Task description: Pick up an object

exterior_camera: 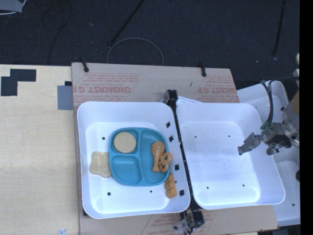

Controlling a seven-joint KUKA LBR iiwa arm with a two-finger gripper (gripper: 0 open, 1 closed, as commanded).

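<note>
Pretzel (161, 156) on blue tray (128, 173) beside round cracker (124, 142), far from spread-open, unladen hand (260, 146).

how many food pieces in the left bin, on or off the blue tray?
4. Round cracker in the blue tray's top-left compartment, pretzel-like piece in its right compartment, pale slice beside the tray's left edge, small brown piece off its lower-right corner.

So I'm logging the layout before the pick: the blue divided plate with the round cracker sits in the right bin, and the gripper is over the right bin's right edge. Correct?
Not quite. The camera view shows the blue divided plate with the round cracker in the left bin, not the right bin. The gripper is over the right bin's right edge, as you said.
</note>
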